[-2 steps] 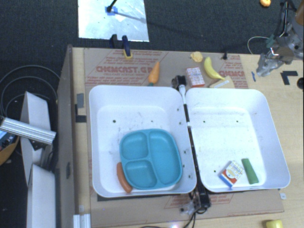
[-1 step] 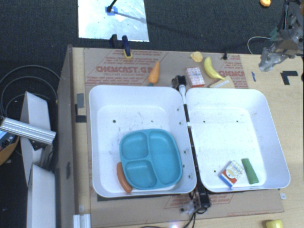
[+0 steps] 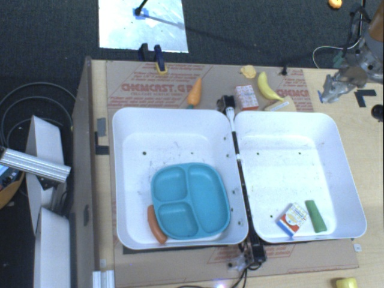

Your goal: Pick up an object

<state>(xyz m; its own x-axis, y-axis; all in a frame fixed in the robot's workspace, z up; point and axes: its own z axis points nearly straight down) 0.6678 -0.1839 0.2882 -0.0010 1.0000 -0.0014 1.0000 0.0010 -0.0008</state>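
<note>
Two white bins: left bin [image 3: 129, 143] holds one blue tray [image 3: 189, 200] and one hot dog [image 3: 156, 224], long axis 11–5 o'clock; right bin [image 3: 336, 155] holds one green stick [image 3: 315, 215], axis 11–5, and one carton [image 3: 292, 218]; gripper [image 3: 333, 90] over desk [image 3: 360, 137] at 2 o'clock, finger state cannot be told.

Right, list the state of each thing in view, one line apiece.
Two-finger gripper: hovering outside the bins, right of the yellow banana.
Blue divided plastic tray: flat in the left white bin.
Orange sausage: lying beside the tray's left edge.
Green stick: lying in the right white bin.
Small printed carton: lying beside the stick.
Yellow banana: lying behind the bins.
</note>
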